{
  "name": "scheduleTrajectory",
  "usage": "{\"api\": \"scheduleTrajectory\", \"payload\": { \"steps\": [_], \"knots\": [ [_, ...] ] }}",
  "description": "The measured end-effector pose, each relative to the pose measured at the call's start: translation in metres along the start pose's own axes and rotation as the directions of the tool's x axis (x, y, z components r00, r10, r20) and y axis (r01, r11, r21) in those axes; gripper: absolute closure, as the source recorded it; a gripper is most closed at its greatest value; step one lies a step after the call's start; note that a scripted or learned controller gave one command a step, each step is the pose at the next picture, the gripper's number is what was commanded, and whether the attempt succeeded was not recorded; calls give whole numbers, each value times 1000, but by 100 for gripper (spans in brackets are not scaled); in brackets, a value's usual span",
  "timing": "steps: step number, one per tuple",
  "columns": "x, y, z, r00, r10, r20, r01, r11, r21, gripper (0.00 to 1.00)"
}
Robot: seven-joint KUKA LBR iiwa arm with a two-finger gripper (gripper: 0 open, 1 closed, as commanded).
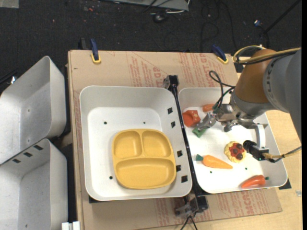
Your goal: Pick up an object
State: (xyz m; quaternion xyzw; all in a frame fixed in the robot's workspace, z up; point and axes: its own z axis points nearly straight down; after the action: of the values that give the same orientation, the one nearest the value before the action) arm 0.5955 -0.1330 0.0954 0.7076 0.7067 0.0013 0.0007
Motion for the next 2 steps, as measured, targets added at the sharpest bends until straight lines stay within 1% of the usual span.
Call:
{"api": "scheduleTrajectory", "payload": {
  "steps": [1,2],
  "knots": [
    [1,3,-13,1000,-1,0,1,1000,-9,100],
    [6,4,-57,1000,-4,2,4,1000,-2,100]
  ]
}}
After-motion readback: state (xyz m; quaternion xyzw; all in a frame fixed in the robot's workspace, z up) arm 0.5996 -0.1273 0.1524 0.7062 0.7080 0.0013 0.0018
